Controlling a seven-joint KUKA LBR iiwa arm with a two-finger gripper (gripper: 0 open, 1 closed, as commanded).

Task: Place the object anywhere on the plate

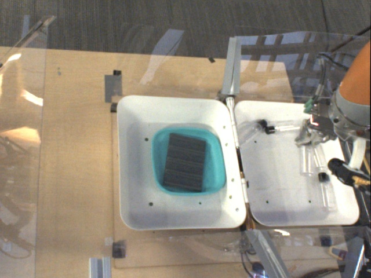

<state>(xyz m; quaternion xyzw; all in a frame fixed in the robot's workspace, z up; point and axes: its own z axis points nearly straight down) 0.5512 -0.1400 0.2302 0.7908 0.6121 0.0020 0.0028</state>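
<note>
Camera view: one block [185, 161], one plate [217, 155].

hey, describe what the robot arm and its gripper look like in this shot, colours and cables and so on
At the view's right edge the arm shows a rounded orange band above a grey metal wrist. Thin dark cables loop over it, and a small green part sits on the wrist's left side. The gripper has long, clear, see-through fingers with small black pieces at the ends. A black part with a yellowish tip sits lower right.
</note>
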